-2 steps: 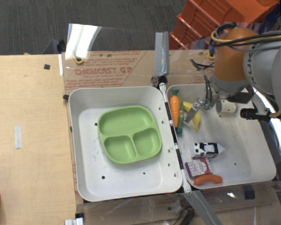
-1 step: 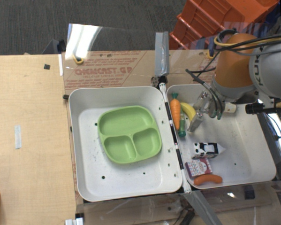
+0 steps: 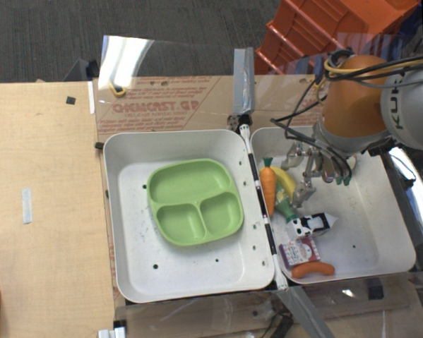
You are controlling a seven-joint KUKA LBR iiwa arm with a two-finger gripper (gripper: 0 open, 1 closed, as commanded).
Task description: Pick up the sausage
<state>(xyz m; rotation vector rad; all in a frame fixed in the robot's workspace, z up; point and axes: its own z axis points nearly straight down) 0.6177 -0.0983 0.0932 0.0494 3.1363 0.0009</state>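
The sausage (image 3: 313, 269) is a small orange-red link lying at the front edge of the right bin (image 3: 374, 241), just below a pink packet (image 3: 299, 252). My gripper (image 3: 304, 192) hangs over the left half of that bin, well behind the sausage, its fingers pointing down close to a yellow banana (image 3: 285, 179) and a carrot (image 3: 268, 188). Nothing shows between the fingers.
The left bin (image 3: 128, 204) holds a green divided plate (image 3: 196, 200). In the right bin a black-and-white toy cow (image 3: 310, 224) and a green item (image 3: 284, 210) lie between the gripper and the sausage. An orange crate (image 3: 331, 17) stands behind.
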